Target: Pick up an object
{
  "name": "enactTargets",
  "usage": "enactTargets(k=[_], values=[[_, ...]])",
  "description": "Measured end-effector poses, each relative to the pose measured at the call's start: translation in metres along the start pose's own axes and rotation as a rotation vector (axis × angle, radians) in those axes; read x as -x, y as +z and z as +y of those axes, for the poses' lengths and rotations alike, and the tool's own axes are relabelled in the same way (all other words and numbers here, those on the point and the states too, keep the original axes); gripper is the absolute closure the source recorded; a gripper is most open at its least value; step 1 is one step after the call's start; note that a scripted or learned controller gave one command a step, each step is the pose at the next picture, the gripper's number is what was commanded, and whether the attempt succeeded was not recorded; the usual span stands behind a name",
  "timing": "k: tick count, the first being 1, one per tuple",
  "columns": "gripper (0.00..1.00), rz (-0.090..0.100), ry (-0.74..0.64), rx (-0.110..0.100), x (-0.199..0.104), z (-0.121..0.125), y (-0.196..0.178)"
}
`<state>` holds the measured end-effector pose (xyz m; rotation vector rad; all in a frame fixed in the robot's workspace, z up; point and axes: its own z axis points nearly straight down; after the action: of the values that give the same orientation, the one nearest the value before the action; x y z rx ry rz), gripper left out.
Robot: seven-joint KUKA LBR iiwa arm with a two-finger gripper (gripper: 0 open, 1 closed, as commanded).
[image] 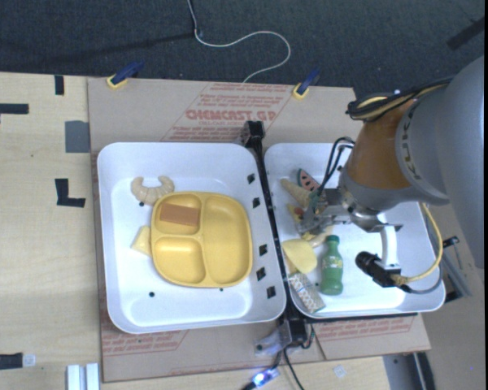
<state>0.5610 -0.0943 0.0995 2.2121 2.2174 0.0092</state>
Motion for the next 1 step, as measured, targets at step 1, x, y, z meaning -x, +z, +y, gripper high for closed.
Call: enactTargets(k=[1], values=[[1.00,0.002,0.001,-0.007,0.0029,0.0001,-0.0626]])
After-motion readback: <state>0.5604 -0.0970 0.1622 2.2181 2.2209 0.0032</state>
